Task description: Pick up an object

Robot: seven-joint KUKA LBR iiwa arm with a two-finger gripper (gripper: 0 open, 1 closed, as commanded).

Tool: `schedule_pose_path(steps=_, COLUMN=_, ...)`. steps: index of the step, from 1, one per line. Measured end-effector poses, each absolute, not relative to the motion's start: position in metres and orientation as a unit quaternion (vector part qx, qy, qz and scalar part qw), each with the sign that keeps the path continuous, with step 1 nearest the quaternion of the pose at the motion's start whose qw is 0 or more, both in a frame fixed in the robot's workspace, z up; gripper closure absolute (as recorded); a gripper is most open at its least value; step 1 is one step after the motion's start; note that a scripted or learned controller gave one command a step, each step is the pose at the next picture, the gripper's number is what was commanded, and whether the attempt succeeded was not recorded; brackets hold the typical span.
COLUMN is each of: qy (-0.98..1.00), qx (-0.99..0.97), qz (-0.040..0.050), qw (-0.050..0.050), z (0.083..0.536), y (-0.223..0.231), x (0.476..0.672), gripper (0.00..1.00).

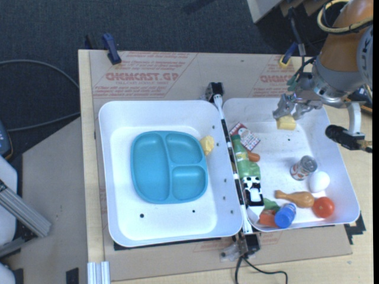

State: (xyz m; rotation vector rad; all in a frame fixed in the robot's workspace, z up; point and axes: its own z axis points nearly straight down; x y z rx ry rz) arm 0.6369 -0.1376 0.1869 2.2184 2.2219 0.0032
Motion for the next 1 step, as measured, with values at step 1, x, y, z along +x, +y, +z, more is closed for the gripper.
schedule_pose_path(steps=1, qy=0.708, qx=0.707, qz=-0.0003, qw=-0.002, z=0.1844, y=-0.0637, x=0.6327, gripper=1.00)
